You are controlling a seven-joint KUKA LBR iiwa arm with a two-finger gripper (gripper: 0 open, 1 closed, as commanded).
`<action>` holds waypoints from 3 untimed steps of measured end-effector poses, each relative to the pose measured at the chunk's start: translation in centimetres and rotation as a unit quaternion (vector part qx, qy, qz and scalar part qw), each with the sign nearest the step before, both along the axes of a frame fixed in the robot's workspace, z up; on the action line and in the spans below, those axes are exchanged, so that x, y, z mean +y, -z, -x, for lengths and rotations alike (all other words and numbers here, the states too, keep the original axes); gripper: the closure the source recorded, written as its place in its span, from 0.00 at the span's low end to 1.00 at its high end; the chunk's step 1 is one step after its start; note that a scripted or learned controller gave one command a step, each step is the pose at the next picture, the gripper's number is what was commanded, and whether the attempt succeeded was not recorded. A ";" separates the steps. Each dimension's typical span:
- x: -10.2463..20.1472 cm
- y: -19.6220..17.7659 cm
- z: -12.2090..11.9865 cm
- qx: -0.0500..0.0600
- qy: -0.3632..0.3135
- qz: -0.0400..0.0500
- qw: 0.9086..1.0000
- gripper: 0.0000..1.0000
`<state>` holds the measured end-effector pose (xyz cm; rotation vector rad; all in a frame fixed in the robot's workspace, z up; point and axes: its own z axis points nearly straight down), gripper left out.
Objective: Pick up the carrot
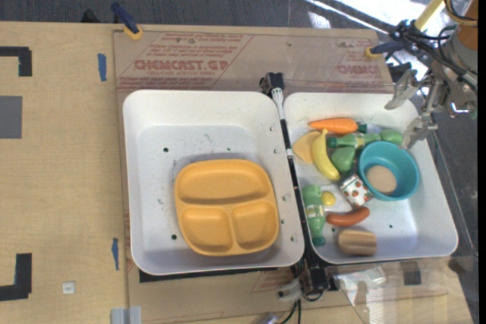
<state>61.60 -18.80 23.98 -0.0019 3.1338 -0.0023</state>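
In the camera view the arm reached in from the right edge, its wrist hanging above the far right corner of the right bin (444,239); the gripper (410,114) pointed down and leftward, its two thin metal fingers (398,93) spread apart with nothing between them, one tip near the bin's far rim and the other just over the right wall beside the teal bowl (389,169); cables and a yellow hose looped above the wrist. Two white bins sat side by side; the left bin (144,163), well away from the gripper, carried one yellow divided tray (226,205) with three compartments. The right bin held one carrot (334,125), one banana (324,157), one teal bowl with a pale egg-like ball inside it, one sausage (348,218), one brown loaf-like block (357,241), and several green toy vegetables whose number could not be told. The carrot lay to the left of the gripper and a little nearer the camera, apart from the fingers, near the far wall of the right bin; it was orange, tapered, lying roughly level with its green top toward the gripper, and just above the banana.
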 end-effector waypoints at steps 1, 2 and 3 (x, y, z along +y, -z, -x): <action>6.2 14.7 -4.7 0.012 0.035 -0.004 0.999 0.00; 5.2 15.1 0.4 -0.002 0.328 -0.004 0.945 0.00; 5.2 13.3 -0.2 -0.012 0.326 -0.004 0.945 1.00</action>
